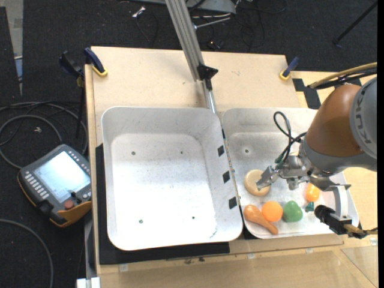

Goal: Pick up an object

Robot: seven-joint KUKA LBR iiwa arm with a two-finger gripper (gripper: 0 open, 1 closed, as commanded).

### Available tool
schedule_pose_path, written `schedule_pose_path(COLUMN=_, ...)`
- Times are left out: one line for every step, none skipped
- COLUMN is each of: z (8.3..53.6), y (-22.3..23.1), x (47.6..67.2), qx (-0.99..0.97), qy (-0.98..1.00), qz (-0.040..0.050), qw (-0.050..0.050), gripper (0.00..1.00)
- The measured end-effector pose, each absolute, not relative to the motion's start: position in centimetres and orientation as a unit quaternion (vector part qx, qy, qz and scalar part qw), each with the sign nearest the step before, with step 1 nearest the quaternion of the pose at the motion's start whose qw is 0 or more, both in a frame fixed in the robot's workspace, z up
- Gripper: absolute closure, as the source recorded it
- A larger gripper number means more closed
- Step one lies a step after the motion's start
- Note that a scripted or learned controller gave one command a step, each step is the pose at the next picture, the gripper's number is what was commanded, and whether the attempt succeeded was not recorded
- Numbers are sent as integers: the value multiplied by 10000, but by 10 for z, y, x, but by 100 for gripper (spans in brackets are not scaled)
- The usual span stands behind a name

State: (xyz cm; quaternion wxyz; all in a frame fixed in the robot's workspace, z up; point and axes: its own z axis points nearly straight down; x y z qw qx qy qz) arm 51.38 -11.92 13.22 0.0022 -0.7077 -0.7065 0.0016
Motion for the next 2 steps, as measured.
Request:
schedule_pose_path(z=145, y=-119, x=516, qx=-7073, qy=-7069, qz=-1, qw=-1, gripper=100)
schedule_pose_path(z=193, y=-114, x=509, qx=-7061, qy=-7081, qz=-13, qw=-19, gripper=100)
